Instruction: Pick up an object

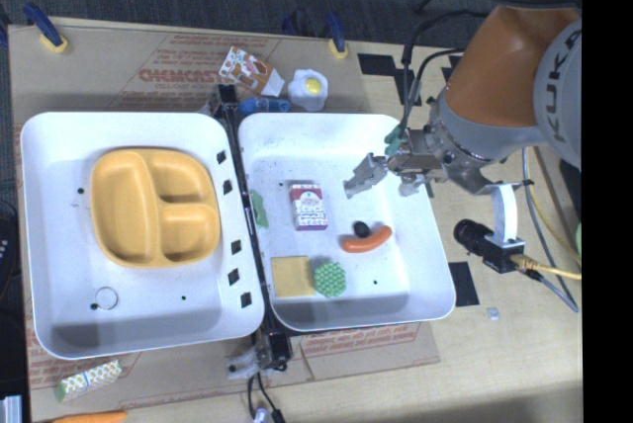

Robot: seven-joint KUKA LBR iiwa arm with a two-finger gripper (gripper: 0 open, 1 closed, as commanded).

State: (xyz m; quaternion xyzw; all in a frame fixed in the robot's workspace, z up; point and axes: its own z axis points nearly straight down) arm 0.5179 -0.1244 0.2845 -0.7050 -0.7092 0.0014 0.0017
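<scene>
Camera view, left to right: yellow divided tray [155, 205] occupies the left bin [40, 243]. Right bin [420, 243] holds a red packet [309, 206], tan sponge [290, 276], green ball [329, 279] and orange carrot [367, 238] beside a small black piece [362, 229]. My fingers [364, 176] hang spread and bearing nothing above the right bin's upper area. Judged step: approach. Next move calls for descent over the carrot, then closing.

We see two white bins [40, 213]; the left one carries a yellow divided tray [155, 206]. Around the red-and-white packet [310, 207] lie an orange carrot [366, 240], a green dotted ball [329, 279] and a pale yellow sponge [291, 276].
</scene>
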